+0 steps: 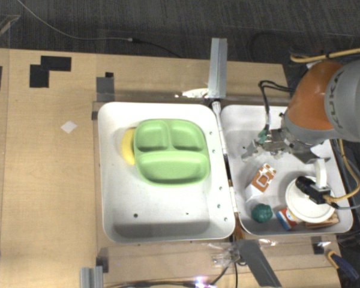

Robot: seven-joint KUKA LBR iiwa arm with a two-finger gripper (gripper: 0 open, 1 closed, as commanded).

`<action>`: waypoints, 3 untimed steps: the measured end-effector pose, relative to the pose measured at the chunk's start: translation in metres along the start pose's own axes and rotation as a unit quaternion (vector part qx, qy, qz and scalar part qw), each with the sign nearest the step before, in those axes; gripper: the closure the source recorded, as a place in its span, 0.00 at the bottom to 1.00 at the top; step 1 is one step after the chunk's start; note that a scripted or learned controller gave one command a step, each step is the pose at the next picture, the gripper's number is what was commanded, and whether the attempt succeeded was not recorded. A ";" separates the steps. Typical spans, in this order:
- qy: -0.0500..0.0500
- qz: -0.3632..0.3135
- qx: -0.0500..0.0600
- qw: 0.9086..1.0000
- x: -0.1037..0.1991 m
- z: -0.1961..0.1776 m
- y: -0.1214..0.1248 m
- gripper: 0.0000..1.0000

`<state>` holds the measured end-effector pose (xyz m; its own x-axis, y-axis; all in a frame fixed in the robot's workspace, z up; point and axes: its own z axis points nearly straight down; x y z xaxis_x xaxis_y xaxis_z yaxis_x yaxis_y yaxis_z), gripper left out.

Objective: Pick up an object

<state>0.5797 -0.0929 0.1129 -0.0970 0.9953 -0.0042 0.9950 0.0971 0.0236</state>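
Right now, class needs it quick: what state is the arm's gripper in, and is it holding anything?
Gripper: over the right bin, above the orange-and-white object; open or closed cannot be told, and nothing is visibly held.

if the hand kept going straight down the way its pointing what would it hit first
Most likely the bare floor of the right bin; the hand hangs above it. The orange-and-white block lies just nearer the camera, so depth is uncertain.
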 end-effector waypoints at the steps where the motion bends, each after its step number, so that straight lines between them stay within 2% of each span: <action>1: -0.002 -0.052 0.001 0.999 0.009 0.019 -0.053 0.00; 2: -0.003 -0.053 -0.004 0.999 0.010 0.007 -0.050 1.00; 3: 0.002 -0.057 0.008 0.998 -0.017 -0.087 -0.010 1.00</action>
<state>0.5692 -0.1106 0.2000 -0.2098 0.9777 -0.0026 0.9777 0.2098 0.0064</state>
